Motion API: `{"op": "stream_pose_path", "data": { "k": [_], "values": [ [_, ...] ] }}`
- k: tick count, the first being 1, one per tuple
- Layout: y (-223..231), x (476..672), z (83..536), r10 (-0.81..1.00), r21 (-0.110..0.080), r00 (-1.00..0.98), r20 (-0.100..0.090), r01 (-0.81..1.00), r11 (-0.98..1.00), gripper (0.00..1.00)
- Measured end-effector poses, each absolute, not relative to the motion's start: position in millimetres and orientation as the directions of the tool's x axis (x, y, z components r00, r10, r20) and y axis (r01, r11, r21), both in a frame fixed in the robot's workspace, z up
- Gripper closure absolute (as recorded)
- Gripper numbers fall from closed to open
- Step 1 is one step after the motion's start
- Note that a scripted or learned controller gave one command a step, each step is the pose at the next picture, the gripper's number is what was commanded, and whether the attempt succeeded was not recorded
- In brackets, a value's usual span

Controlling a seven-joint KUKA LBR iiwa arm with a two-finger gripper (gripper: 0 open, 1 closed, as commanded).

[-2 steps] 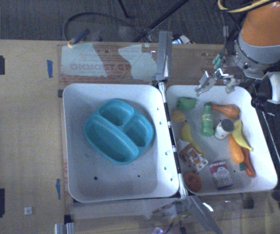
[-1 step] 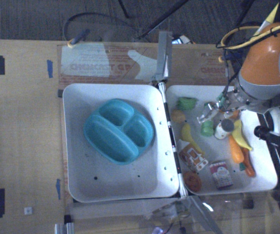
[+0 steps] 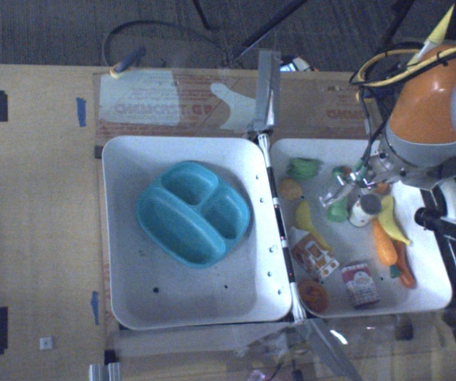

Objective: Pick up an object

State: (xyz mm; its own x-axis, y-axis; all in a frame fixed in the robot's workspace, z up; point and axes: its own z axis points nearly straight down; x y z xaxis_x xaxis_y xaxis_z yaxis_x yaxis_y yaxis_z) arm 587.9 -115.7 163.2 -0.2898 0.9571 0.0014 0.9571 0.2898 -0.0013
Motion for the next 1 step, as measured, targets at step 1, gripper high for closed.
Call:
{"op": "stream_pose_path", "data": {
  "k": [1],
  "values": [
    [-114.2, 575.6, 165.0, 0.974, -0.001, -0.226, 0.001, 0.974, 0.226, 0.0]
  ]
}}
